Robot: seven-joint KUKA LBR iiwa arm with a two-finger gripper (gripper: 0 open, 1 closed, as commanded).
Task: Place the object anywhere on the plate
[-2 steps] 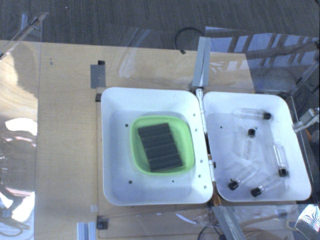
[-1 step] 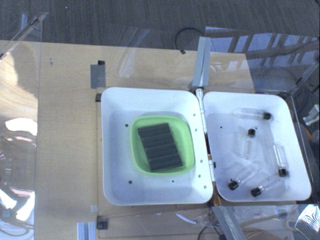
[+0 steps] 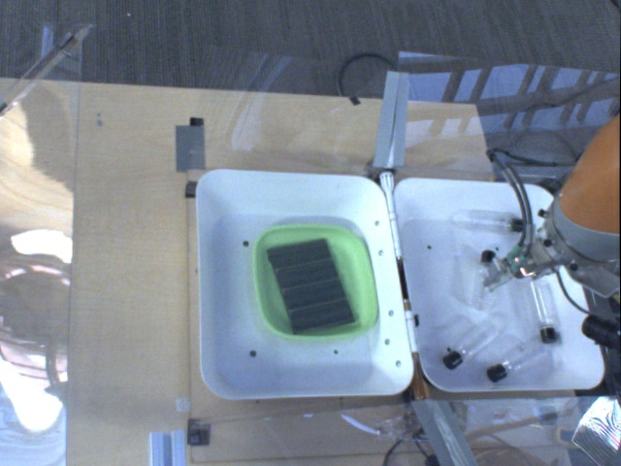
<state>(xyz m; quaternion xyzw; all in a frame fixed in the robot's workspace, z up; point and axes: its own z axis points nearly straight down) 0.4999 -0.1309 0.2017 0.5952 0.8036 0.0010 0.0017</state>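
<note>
I look down on a light wooden bench (image 3: 116, 289) with two shallow white bins side by side. The left white bin (image 3: 218, 289) holds a square green plastic plate (image 3: 267, 260) with rounded corners. On the plate lies a dark grey ribbed rectangular block (image 3: 310, 285). It is flat, a bit turned, and sits about in the middle of the plate. No part of it hangs over the green rim.

The right white bin (image 3: 427, 260) holds several clear plastic tubes with small black caps. One capped tube (image 3: 453, 357) lies near the front of the bin, and another capped tube (image 3: 512, 365) lies just beside it to the right. A third clear tube (image 3: 541, 311) lies farther right, pointing toward the front, with its cap at the low end. More clear tubes lie in the back part of this bin, but they are hard to make out.

My grey arm with the orange band (image 3: 594, 197) comes in from the right side. Its claw (image 3: 511, 266) is low over the right bin, near the middle of the tubes. I cannot tell how the claw is set, because it is small and blurry there. The claw is well apart from the green plate and the dark block.

A grey metal bar (image 3: 392, 124) stands behind the place where the two bins meet.
</note>
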